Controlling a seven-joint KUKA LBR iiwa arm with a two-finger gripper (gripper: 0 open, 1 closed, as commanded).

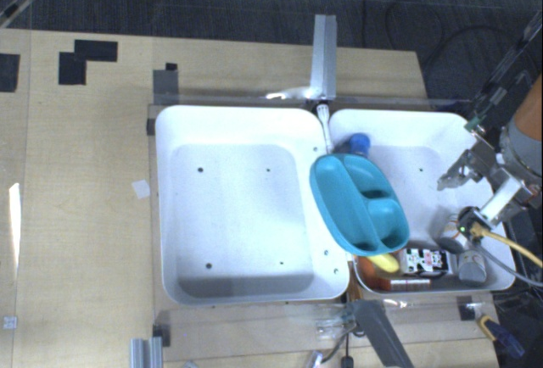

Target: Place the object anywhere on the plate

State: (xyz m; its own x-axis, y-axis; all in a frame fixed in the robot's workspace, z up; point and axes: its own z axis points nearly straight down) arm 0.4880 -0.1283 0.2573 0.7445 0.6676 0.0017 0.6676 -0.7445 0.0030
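A blue divided plate lies tilted against the left wall of the right bin, overlapping the rim between the two bins. A small blue object sits just behind the plate. At the bin's front edge lie a yellow object with something orange beside it, a black-and-white packet and a grey object. My gripper hangs over the right side of the right bin, well to the right of the plate and above the front objects. I see nothing held in it.
The left bin is a shallow white tray beside the right one. A grey metal post stands behind the divide between the bins. The arm comes in from the right edge.
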